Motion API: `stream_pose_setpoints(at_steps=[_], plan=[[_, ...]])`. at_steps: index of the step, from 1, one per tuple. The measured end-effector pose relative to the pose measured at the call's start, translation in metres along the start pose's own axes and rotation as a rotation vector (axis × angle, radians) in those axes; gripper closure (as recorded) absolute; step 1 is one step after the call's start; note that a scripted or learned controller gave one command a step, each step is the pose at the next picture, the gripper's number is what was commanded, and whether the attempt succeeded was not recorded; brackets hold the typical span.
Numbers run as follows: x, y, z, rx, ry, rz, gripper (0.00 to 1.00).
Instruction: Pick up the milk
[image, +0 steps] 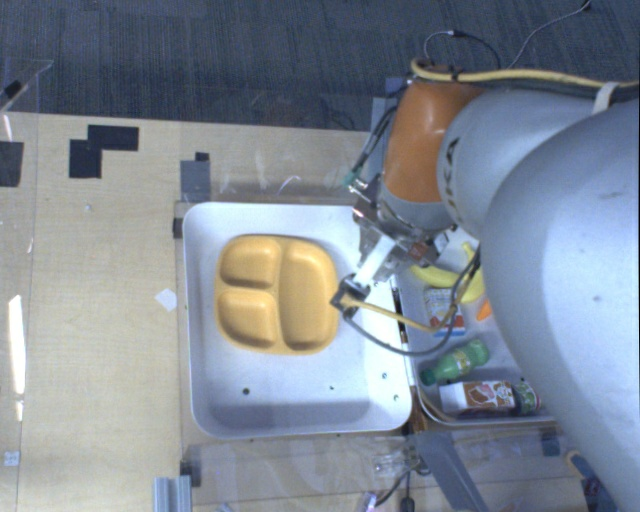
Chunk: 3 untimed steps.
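"So, where is the milk?"

"As best I can judge, it is the white flat-sided carton with a brown-red print (488, 397). It lies on its side along the near wall of the shallow white right bin (480, 421). I cannot read its label, so I am not certain."

"What lies near it?"

"A green plastic bottle (457, 361) lies tilted just behind it. Farther back are a pale packet with red marks (443, 303) and a yellow banana (440, 273), both partly under the big grey arm with its orange band (540, 200)."

"And the pincer?"

"The pincer (392, 250) hangs over the right edge of the shallow white left bin (300, 412), close to the wall between the two bins. It is well apart from the carton. I cannot tell whether it is released or clenched, and I see nothing in its grasp."

"Anything in the left bin?"

"A yellow plastic tray with three rounded compartments (277, 293) lies flat near its middle."

"And the counter?"

"The pale wooden counter (90, 330) carries both bins and has black tape shapes (100, 148) at its far left."
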<state>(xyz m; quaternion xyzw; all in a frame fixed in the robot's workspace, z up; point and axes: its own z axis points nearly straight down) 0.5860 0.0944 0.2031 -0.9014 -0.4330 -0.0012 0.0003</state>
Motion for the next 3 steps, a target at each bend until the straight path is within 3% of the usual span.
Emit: stream_pose_setpoints(at_steps=[1, 2, 3], plan=[[0.022, 0.027, -0.08, -0.003, 0.001, -0.122, 1.0], [0.031, -0.042, -0.021, 0.001, -0.001, -0.341, 1.0], [0.031, -0.041, -0.032, -0.001, 0.002, -0.34, 1.0]])
